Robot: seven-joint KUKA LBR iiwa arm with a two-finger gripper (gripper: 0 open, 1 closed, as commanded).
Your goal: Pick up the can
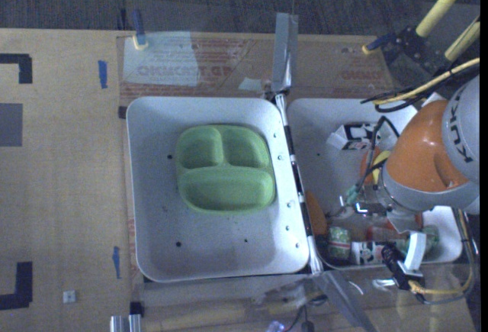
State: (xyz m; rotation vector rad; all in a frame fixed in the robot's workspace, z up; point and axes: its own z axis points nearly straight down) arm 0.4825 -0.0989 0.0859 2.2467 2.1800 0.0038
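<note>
My arm (457, 132) comes in from the right, bent down over the right bin (320, 124). Orange band (415, 159) sits above its middle, grey wrist (396, 201) just below, w/ cables trailing off. My gripper (364, 225) hangs low near the bin's front wall.

Two white bins: one (152, 193) well left of the claw, one (320, 128) beneath it. One green divided tray (225, 168), left of the claw. One can (339, 241), just beside the claw.
</note>
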